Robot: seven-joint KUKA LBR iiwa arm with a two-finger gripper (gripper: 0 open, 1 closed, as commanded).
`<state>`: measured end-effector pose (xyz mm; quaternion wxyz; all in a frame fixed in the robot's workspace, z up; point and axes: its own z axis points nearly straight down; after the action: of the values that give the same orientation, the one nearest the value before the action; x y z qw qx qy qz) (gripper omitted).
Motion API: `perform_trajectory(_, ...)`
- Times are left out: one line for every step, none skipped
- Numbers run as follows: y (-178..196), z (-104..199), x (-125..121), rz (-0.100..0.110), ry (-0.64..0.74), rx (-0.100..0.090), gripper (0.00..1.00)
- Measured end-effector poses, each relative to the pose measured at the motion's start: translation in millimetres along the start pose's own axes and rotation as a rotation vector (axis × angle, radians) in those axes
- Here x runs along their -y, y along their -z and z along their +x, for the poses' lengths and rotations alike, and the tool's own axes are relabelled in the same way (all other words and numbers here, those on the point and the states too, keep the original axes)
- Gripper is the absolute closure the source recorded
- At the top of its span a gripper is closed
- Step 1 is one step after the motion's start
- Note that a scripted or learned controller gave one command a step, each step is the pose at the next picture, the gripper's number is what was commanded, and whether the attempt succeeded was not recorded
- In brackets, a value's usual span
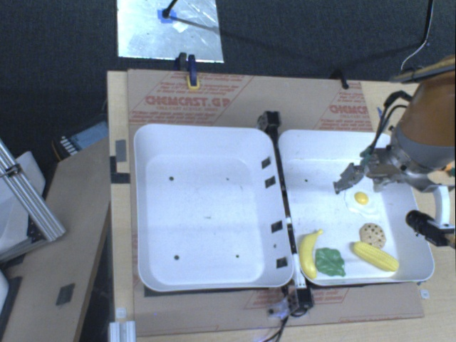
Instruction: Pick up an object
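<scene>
A fried egg (360, 200), white with a yellow yolk, lies flat on the floor of the right bin (313, 155), towards its far right side. The gripper (347, 182) hangs just above and to the left of it, close to the egg, and whether they touch cannot be told. Nothing is visible between the fingers, and whether they are parted or closed cannot be told from this angle.

4 more items sit in the same bin, nearer the front edge. A round cookie (371, 234) lies just in front of the egg. An ear of yellow corn (375, 256) lies beside the cookie, slanted towards the front right corner. A banana (308, 254) curves along the bin's left wall, and a green leafy piece (330, 262) sits touching its right side.

The arm (426, 123), grey with an orange band, enters from the right above the bin. The left bin (206, 137) stands beside it, their walls meeting along the middle of the bench (235, 98).
</scene>
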<state>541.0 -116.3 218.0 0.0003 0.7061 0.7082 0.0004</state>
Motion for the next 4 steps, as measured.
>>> perform_trajectory(183,80,40,-0.017,0.01,-0.002,0.0)
perform_trajectory(285,156,54,-0.014,0.011,-0.003,0.0)
perform_trajectory(319,244,54,-0.006,0.01,-0.003,0.0)
perform_trajectory(317,200,53,-0.001,-0.005,0.0,0.0)
